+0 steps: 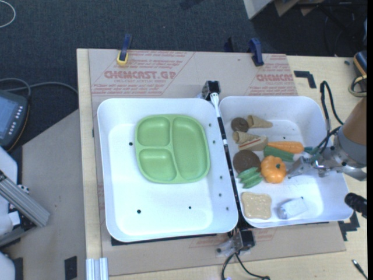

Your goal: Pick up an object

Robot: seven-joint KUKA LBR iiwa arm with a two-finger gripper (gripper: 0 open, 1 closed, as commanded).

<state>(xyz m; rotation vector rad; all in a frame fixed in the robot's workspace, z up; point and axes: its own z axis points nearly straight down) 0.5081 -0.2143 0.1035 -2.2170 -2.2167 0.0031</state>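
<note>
Both bins sit on the bench (175,69); the claw (303,165), grip unclear, hovers beside the pumpkin (273,169). Approach step, I judge: next, descend and close.

Grey arm (356,134), black cables along it, metallic claw (303,163)

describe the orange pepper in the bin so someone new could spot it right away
Start at the right bin, the one crowded with toy food. Near its middle, just left of the gripper, sits the orange pepper. It is round and glossy with a short stem on top, unlike the long carrot above it and the flat bread slice below it.
</note>
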